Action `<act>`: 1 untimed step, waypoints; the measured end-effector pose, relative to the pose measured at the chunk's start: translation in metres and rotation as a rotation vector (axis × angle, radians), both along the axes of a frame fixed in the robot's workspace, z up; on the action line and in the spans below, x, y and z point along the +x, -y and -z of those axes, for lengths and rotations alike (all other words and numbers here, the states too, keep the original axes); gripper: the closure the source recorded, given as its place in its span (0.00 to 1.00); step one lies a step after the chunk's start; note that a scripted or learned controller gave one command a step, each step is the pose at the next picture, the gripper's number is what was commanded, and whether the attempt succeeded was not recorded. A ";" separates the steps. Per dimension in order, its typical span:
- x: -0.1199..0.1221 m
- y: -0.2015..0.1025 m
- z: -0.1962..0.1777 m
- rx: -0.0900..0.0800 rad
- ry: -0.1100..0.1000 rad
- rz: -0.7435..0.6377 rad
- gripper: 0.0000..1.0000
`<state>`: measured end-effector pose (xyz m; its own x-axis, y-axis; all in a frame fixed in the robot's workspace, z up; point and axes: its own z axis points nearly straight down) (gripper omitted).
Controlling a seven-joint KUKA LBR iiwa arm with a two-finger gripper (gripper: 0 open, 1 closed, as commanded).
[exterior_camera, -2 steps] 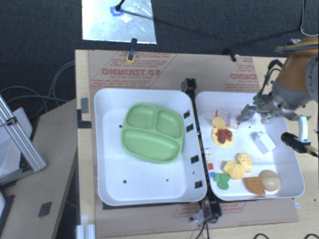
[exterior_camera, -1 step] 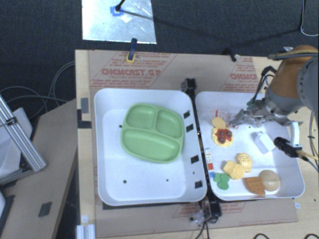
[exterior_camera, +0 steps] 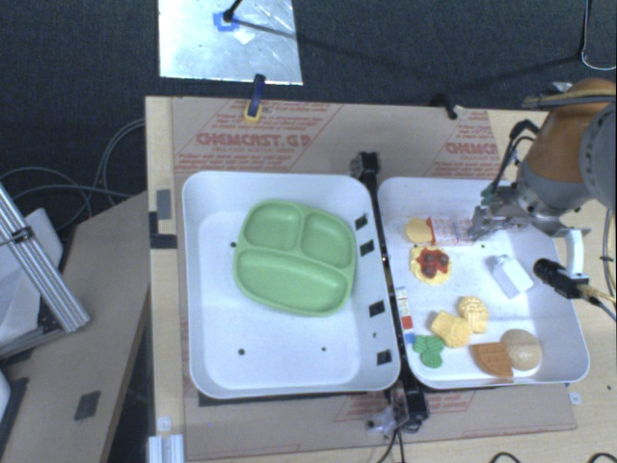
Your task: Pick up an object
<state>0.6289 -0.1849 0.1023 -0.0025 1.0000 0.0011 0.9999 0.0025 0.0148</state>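
The right bin [exterior_camera: 554, 318] holds several toy foods. Among them are an orange-yellow piece [exterior_camera: 419, 231], a red and yellow round piece [exterior_camera: 431, 264], a white block [exterior_camera: 508, 276] and a yellow ridged piece [exterior_camera: 472, 309]. Nearer the front lie a yellow wedge [exterior_camera: 450, 330], a green piece [exterior_camera: 429, 352], an orange cracker [exterior_camera: 492, 359] and a beige bun [exterior_camera: 523, 348]. My gripper [exterior_camera: 480, 225] hangs low at the back of this bin, just right of a red-and-white packet [exterior_camera: 448, 230]. I see nothing held in it.
A green divided plate [exterior_camera: 294, 257] lies in the left bin [exterior_camera: 207, 297]. A black divider with clips [exterior_camera: 381, 258] runs between the bins. The arm's orange band [exterior_camera: 559, 148] and a black part [exterior_camera: 557, 278] hang over the right bin's right side.
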 end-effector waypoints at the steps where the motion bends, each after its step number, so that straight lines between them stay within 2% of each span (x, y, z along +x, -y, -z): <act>1: 0.007 0.007 -0.060 -0.003 -0.008 -0.001 1.00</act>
